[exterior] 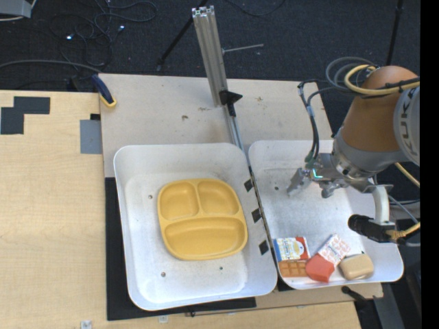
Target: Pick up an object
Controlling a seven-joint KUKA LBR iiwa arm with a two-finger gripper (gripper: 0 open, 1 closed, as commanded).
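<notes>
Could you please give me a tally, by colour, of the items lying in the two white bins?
Yellow: 1, the divided tray in the left bin
Red: 1, red block
Tan: 1, tan block
Printed packets: 2, carton, wrapper
Waffle-patterned: 1, orange piece
Total: 6

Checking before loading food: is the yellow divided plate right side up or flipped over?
Right side up: the yellow plate lies flat in the left bin, its three hollows facing up.

Right bin (274, 157) floor is bare around pincer (314, 184); items (322, 258) crowd its near edge.
</notes>
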